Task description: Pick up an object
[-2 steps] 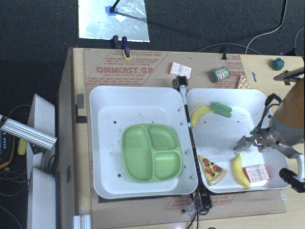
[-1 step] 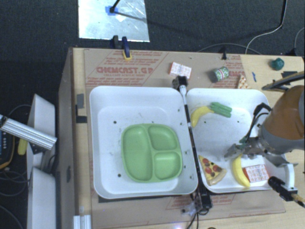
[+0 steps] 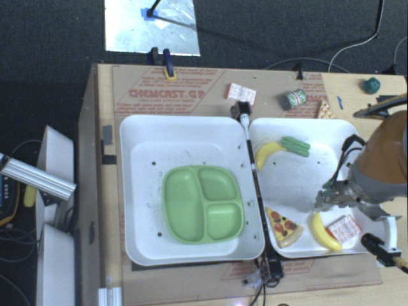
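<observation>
Arm [image 3: 382, 164] enters from the right edge of the bench, its orange band sitting over the right wall of the right bin [image 3: 306, 127] and the grey wrist below it angled down and leftward into that bin. The gripper [image 3: 325, 201] hangs low over the bin's floor, near its right wall and closer to the front edge than the back; whether it is spread or pressed together cannot be told, since the dark tip is small and blurred against the white floor, and nothing can be seen pinched in it. Just in front of the gripper, by the bin's front edge, lies a yellow banana [image 3: 324, 232], and a small red-and-white packet [image 3: 344, 228] lies just beside it toward the front right corner. A pizza slice toy [image 3: 282, 225] rests in the front left corner of the same bin. Near the back left corner a second banana [image 3: 268, 153] curves beside a green object [image 3: 295, 146], the two touching or very nearly so. The left bin [image 3: 143, 145] carries a green divided plate [image 3: 203, 204] lying flat toward its front right area. On the bench behind the bins, a small green-and-white can [image 3: 294, 99] lies near the back edge, with a white tag [image 3: 241, 94] to its left.
</observation>
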Controlling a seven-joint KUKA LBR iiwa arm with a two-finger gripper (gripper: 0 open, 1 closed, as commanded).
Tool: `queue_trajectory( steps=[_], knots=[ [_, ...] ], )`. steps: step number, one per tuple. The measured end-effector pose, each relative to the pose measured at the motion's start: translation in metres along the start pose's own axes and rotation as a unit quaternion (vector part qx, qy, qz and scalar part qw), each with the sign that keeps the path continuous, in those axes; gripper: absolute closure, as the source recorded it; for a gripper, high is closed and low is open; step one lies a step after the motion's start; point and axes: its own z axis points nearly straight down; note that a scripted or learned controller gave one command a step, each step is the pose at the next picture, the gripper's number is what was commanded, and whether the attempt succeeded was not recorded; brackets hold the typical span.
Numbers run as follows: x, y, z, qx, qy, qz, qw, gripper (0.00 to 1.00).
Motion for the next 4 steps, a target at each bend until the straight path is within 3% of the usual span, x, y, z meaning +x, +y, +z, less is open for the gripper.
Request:
queue_trajectory(
  steps=[1,2,3,4],
  knots=[
    [0.115,0.044,-0.072,0.0,0.001,-0.001,1.0,1.0],
    [0.075,0.138,-0.118,0.0,0.0,-0.001,1.0,1.0],
    [0.057,0.098,-0.131,0.001,0.0,0.0,1.0,1.0],
    [0.057,0.098,-0.131,0.001,0.0,-0.001,1.0,0.0]
  ],
)
